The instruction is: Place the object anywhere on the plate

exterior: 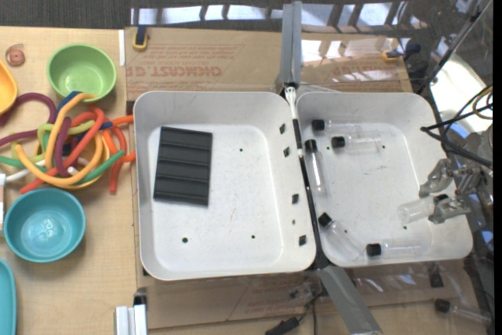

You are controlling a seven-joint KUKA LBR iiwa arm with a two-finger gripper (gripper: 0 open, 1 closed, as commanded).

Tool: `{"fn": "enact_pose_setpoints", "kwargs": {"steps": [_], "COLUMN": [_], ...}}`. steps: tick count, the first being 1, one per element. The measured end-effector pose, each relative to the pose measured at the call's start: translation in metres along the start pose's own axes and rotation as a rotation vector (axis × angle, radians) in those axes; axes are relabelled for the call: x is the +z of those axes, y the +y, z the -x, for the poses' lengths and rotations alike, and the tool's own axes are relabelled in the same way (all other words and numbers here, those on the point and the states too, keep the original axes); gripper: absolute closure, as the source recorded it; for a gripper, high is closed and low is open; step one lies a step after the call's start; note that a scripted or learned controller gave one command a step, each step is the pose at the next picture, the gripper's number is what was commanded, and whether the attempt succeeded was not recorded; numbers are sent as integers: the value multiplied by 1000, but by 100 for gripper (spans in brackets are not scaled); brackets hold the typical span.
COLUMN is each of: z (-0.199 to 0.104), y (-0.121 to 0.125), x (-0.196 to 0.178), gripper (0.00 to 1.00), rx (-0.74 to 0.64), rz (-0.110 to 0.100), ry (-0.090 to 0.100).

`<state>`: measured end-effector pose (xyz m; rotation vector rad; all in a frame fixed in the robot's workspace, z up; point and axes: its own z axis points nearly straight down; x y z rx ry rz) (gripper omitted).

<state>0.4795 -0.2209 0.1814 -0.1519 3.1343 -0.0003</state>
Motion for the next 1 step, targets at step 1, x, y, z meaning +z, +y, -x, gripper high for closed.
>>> {"fn": "enact_pose_setpoints", "kwargs": {"steps": [1], "z": [5], "y": [0], "x": [3], "gripper": [100], "rx": [-141], "rz": [0], "ry": [0]}}
